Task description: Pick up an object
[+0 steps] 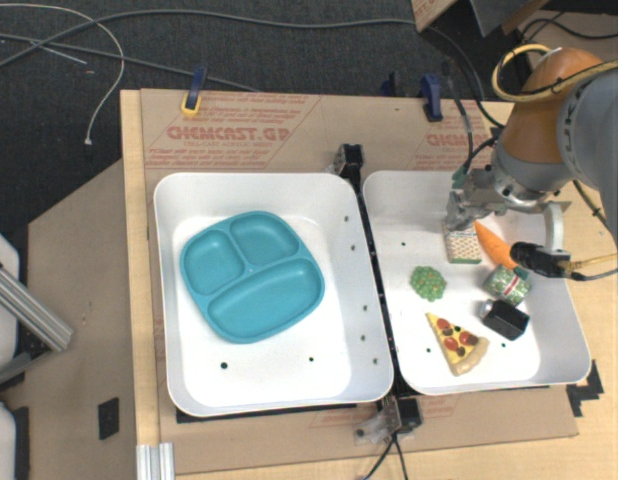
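Note:
In the right bin (409, 208) lie several small objects: a pale gridded block (464, 247), an orange carrot (495, 244), a green broccoli piece (427, 282), a pizza slice (456, 342), a green-and-white can (507, 284) and a black block (506, 319). My gripper (462, 212) hangs low over the bin's far right part, just above the far end of the gridded block. The wrist hides its tips, and I see nothing held.
The left bin (179, 208) holds a blue divided plate (253, 275). Blue clamps (195, 88) (430, 95) sit on the far edge of the cardboard-covered bench. A black clip (349, 158) joins the bins at their far corners. Cables run past the bin's right side (589, 263).

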`<state>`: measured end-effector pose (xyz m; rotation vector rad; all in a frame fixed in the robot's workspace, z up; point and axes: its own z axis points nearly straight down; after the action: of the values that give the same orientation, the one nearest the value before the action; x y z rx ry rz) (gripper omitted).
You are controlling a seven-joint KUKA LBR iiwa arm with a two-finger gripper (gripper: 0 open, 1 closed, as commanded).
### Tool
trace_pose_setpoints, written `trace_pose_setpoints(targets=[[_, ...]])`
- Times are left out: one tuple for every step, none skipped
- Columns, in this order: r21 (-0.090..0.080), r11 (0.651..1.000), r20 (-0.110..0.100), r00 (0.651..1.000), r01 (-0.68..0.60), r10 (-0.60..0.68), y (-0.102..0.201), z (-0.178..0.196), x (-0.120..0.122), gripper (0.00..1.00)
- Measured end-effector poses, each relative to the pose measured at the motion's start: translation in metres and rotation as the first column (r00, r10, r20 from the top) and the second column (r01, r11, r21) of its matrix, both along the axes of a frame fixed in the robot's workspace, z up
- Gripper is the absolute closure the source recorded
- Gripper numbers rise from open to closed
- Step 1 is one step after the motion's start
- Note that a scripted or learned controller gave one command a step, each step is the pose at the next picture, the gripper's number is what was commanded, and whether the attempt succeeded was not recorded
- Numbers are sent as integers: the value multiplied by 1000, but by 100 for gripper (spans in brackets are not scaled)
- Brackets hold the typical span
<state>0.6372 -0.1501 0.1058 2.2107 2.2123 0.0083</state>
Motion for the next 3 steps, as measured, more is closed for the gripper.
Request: trace_pose_setpoints(targets=[[4, 1000, -6, 1000, 0, 0, 0, 65, -1, 100], [4, 1000, -4, 1000, 0, 0, -7, 129, 0, 100], [5, 1000, -8, 1000, 0, 0, -7, 161, 1, 100]])
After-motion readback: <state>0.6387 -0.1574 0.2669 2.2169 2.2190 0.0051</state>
